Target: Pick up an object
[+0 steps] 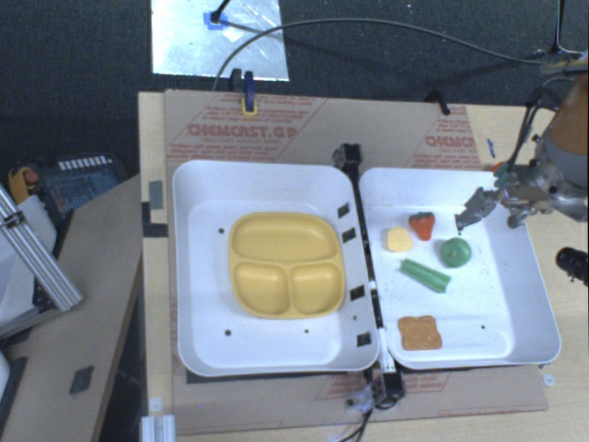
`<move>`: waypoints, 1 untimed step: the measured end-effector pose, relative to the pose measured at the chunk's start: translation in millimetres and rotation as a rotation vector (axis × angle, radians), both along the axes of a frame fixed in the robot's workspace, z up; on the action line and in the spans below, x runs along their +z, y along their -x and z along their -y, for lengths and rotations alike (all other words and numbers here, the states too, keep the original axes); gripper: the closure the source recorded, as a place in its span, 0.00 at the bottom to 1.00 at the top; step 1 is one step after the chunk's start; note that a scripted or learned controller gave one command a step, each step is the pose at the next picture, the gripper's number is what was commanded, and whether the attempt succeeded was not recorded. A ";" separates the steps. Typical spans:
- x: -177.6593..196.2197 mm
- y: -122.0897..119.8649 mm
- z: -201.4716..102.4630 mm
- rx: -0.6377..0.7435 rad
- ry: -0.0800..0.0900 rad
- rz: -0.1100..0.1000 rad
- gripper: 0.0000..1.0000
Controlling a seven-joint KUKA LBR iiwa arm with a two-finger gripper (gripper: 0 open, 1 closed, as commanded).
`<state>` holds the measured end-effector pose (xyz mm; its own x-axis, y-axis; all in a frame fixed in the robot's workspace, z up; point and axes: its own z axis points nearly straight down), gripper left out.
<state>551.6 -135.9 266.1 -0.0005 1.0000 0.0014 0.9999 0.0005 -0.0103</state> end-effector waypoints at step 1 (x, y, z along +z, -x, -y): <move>6.4 -2.0 -0.4 0.003 0.002 0.012 0.00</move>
